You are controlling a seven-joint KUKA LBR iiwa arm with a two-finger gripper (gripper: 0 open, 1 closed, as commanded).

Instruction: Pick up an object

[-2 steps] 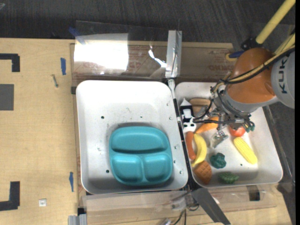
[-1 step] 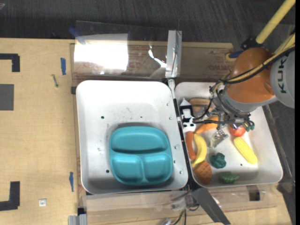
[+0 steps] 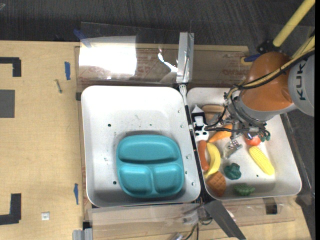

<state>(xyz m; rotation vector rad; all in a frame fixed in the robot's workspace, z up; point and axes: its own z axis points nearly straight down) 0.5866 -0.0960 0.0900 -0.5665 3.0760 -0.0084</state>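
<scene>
Left bin (image 3: 95, 114): fills the middle of the frame; a teal divided tray (image 3: 149, 165) lies in its lower half, one long compartment toward the top and two smaller ones below. The upper half and left side of this bin's floor are bare white, the widest open room on the bench.
Right bin (image 3: 289, 176): sits right of centre, sharing a wall with the left bin. Toys crowd its left and lower parts.
Arm: the orange band (image 3: 267, 81) and grey wrist hang over the upper half of the right bin, entering from the right edge of the frame.
Gripper (image 3: 233, 145): low over the bin's middle, among cables; I cannot tell how it is set.
Corn cob (image 3: 261, 159): just right of the gripper, long axis running from upper left to lower right, with bare floor to its right.
Banana (image 3: 213, 158): left of the gripper, curved, long axis roughly top to bottom, near the shared wall.
Green toys: one dark green piece (image 3: 232, 171) below the gripper, another (image 3: 243, 189) by the bottom rim.
Orange round toy (image 3: 217, 183): touching the banana's lower end, close to the lower left corner.
</scene>
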